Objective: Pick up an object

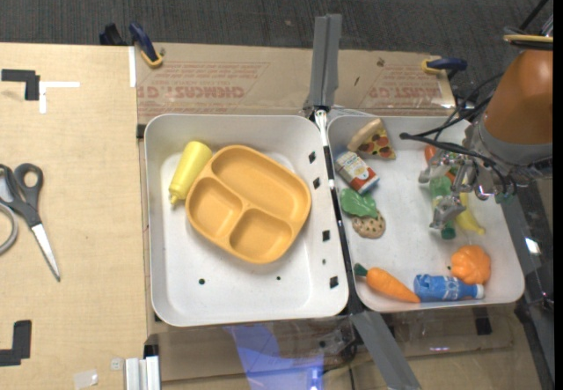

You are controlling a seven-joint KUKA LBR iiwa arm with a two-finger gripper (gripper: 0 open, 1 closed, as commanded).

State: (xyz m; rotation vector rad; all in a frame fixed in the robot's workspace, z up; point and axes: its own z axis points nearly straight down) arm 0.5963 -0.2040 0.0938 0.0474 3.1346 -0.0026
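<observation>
Camera view: gripper (449, 203), grip state unclear, above the right-pointing yellow piece (471, 223).

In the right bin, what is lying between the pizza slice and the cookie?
In the camera view, two things lie between the pizza slice and the cookie: a small red-and-white carton, and below it a green toy just above the cookie.
</observation>
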